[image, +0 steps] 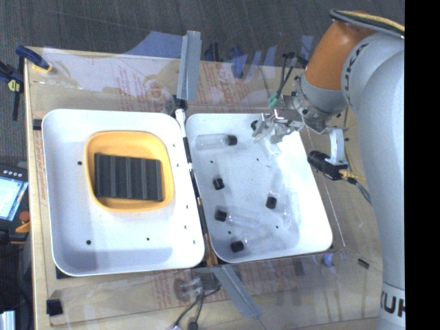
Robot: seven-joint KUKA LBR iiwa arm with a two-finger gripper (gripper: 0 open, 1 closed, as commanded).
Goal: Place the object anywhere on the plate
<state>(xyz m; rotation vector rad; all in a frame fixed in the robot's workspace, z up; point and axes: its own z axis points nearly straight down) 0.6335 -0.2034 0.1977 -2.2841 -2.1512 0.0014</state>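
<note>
Gripper [273, 126] sat low over the far right corner of the right bin [313, 184] when I looked; from my seat I could not tell whether it was open or closed, and nothing showed between its tips. Its arm [364, 67] came in from the right, orange band over the wrist, cables trailing off beside it.

Bench [103, 81] was a pale board under clear sheeting, dark carpet beyond its far edge. A small screen [10, 194] glowed at the left edge and a blue clamp [31, 56] bit the far left corner.

Left bin [62, 239] carried the plate [127, 143], yellow-rimmed, a dark ribbed block [130, 177] lying in its middle.

Right bin was the busy one: clear vials with black caps. One vial [214, 141] lay on its side near the far edge, just left of the gripper and apart from it. More lay scattered nearer me, black caps at [218, 183], [271, 202], [221, 215] and [236, 246]; their clear bodies were hard to trace against the white. I saw no vial on the plate.
</note>
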